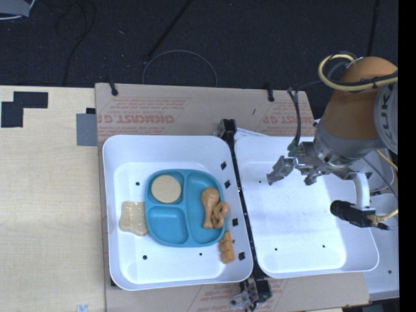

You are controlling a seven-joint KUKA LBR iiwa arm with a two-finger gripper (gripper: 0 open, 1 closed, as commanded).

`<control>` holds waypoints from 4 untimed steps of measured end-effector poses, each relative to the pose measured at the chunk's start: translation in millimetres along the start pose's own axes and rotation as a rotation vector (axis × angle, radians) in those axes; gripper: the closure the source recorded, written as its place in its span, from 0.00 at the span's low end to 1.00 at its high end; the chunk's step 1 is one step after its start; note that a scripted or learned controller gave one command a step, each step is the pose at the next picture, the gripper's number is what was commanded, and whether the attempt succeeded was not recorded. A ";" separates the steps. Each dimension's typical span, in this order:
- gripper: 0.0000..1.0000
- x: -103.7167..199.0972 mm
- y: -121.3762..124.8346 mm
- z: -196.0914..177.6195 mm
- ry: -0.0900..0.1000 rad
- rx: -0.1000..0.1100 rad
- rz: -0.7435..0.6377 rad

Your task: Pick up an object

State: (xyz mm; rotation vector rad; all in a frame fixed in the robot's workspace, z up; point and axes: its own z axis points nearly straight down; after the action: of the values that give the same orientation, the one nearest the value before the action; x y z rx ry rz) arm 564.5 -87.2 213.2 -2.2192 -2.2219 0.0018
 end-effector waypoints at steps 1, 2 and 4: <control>0.00 6.1 1.1 44.9 0.001 0.007 0.000; 0.00 4.0 5.0 90.2 0.001 0.006 0.002; 1.00 3.5 4.9 115.1 0.001 0.002 0.008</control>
State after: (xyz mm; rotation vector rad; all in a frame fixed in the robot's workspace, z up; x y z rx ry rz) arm 569.3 -83.7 98.1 -2.2274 -2.2113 0.0032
